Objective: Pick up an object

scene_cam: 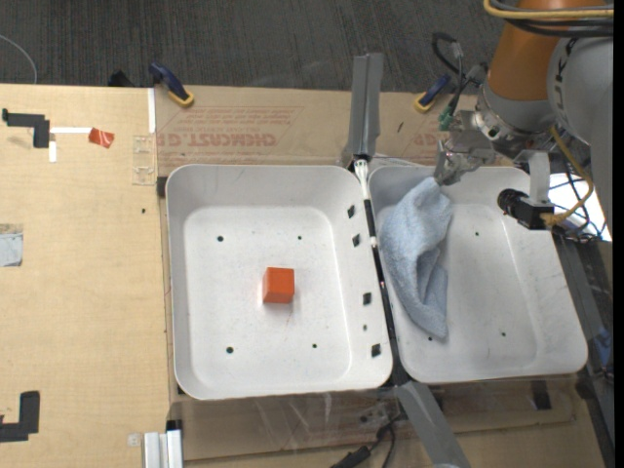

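The two-finger gripper (pixel 450 172) pinches the top corner of a pale blue terry cloth (pixel 419 252), its fingers pressed together on the fabric at the far left corner of the right-hand white plastic bin (pixel 526 359). From that pinch point the cloth hangs and drapes down along the bin's left wall, its lower folds bunched on the bin floor. The cloth looks soft, limp and thickly folded, wider at the middle than at the gripped tip. The hold appears to take in only a small tuft, so the fabric could slide free under its own weight as the arm rises, and the trailing end might catch on the divider beside that bin. Left of that bin, a small orange-red block (pixel 279 286) sits alone in the neighbouring white bin (pixel 195 359).
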Controlling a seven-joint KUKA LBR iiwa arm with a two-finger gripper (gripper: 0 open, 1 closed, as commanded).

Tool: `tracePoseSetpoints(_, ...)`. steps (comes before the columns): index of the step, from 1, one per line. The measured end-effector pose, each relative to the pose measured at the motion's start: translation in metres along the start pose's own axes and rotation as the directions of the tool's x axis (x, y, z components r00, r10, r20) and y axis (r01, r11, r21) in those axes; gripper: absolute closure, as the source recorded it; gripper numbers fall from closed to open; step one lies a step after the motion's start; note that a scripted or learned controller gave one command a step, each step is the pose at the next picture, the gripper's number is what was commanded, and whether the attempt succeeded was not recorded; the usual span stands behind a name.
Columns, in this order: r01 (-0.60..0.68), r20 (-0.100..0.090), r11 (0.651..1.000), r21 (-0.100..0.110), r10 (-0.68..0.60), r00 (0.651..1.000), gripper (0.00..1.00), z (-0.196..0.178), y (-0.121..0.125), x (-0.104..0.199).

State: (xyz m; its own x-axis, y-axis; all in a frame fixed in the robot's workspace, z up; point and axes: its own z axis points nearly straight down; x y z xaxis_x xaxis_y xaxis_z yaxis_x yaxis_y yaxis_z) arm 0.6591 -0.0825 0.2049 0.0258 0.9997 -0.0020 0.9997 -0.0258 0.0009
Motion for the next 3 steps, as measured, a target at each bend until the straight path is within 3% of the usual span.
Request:
tracePoseSetpoints(2,0.164,-0.001,0.986,0.001,-0.164,0.986,1.0,0.087,0.0,-0.019)
tracePoseSetpoints(3,0.039,-0.001,0.999,0.0,-0.039,0.999,1.0,0.007,-0.001,0.027)
